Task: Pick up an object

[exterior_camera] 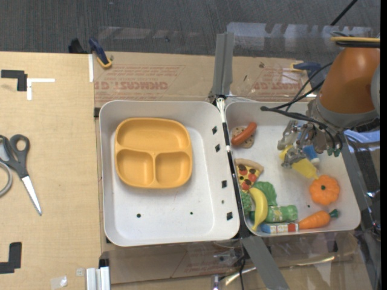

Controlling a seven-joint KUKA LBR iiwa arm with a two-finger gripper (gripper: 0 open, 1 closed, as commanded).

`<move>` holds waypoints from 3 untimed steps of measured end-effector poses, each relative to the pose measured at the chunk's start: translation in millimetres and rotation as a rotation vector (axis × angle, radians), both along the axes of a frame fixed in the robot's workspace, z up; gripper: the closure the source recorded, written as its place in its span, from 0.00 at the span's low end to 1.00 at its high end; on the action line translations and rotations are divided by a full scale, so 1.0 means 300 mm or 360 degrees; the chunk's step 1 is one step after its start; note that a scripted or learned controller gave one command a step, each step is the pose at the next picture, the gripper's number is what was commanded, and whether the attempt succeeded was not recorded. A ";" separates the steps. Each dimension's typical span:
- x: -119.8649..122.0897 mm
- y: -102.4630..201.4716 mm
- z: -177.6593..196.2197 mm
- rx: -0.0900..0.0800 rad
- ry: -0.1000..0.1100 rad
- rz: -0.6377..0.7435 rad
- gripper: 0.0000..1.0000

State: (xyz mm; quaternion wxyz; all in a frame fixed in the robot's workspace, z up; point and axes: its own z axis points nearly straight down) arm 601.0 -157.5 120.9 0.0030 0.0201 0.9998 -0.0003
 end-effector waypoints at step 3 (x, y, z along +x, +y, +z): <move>-0.075 0.355 0.368 0.0003 0.0007 -0.0153 1.00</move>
